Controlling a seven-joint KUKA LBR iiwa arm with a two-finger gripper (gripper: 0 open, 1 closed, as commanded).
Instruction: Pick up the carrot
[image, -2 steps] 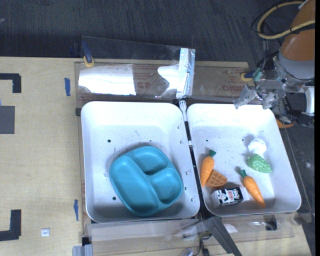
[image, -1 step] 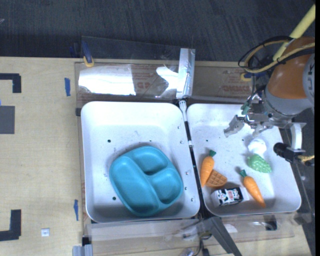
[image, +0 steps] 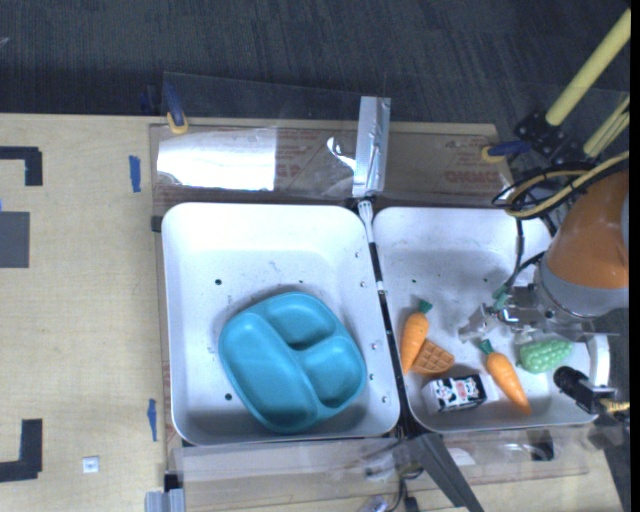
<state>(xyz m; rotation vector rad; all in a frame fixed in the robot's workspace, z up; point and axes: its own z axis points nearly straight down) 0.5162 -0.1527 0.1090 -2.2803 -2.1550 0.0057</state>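
carrot (image: 507, 379): lying free on right bin (image: 440, 245) floor, between waffle (image: 433, 357) and green fruit (image: 543, 354) | second carrot (image: 414, 337): left of waffle | hand (image: 492, 322): low, just above carrot's leafy end, grip state indiscernible | step: approach | next: descend, close around carrot body

Two bins (image: 265, 225) (image: 450, 235), one blue tray (image: 290, 360), two carrots (image: 413, 338) (image: 505, 378), a waffle (image: 434, 357), a carton (image: 458, 392), maybe one green thing (image: 545, 354).
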